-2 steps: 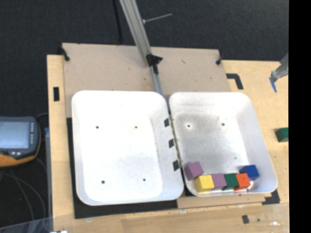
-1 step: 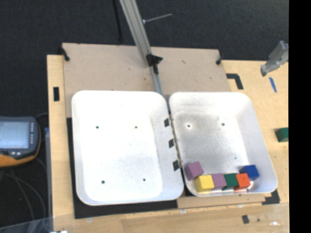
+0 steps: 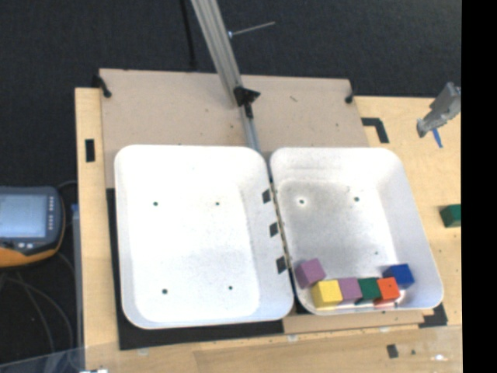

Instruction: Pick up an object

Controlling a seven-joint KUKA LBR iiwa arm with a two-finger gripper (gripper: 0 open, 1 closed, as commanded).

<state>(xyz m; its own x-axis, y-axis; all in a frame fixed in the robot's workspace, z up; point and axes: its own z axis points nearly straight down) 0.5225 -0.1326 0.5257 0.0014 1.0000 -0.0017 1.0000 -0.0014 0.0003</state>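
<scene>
6 blocks are sitting packed along the near wall of the right bin (image 3: 411,200), from the purple block (image 3: 311,271) to the blue block (image 3: 398,274). The gripper (image 3: 440,113) is hanging well apart, past the far right corner; whether it is open or closed cannot be told. Crowding is risking a wedged or glancing grab against neighbours or the wall. No readable writing is showing.

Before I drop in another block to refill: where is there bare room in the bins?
The left bin offers bare floor throughout. The right bin is open along its far half; its near edge is crowded by the purple, yellow, green, orange and blue blocks.
</scene>
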